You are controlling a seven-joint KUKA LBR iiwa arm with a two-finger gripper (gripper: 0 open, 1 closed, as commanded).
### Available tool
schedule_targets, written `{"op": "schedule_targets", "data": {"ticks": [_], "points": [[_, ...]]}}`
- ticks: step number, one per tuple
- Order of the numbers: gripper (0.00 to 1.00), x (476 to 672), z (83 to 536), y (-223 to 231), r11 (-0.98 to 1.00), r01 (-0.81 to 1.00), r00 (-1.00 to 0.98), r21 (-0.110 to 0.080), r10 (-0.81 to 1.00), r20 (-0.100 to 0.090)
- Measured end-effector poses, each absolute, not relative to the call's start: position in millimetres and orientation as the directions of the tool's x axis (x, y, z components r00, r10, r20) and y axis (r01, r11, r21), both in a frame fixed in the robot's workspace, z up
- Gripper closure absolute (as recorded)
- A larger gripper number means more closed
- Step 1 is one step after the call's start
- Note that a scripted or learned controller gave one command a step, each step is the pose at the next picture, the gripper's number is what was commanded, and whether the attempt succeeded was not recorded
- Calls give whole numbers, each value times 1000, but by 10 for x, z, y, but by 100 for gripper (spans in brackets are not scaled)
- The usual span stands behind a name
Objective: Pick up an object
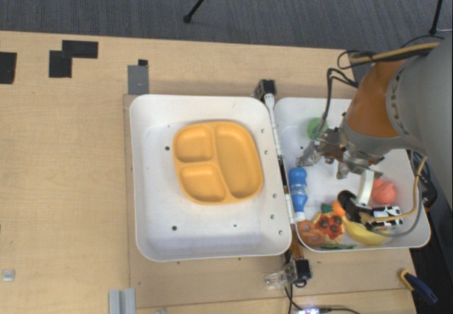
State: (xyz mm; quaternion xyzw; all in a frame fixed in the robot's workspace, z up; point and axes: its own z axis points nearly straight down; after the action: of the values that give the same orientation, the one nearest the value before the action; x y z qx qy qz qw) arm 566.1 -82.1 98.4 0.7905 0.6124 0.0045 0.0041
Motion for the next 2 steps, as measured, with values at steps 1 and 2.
{"op": "schedule_targets", "data": {"ticks": [1,2], "points": [[0,6223,866,-818,-3,1000,3,5,1000,0],[0,5512,875,-833,-93,996,93,9,996,-1]]}}
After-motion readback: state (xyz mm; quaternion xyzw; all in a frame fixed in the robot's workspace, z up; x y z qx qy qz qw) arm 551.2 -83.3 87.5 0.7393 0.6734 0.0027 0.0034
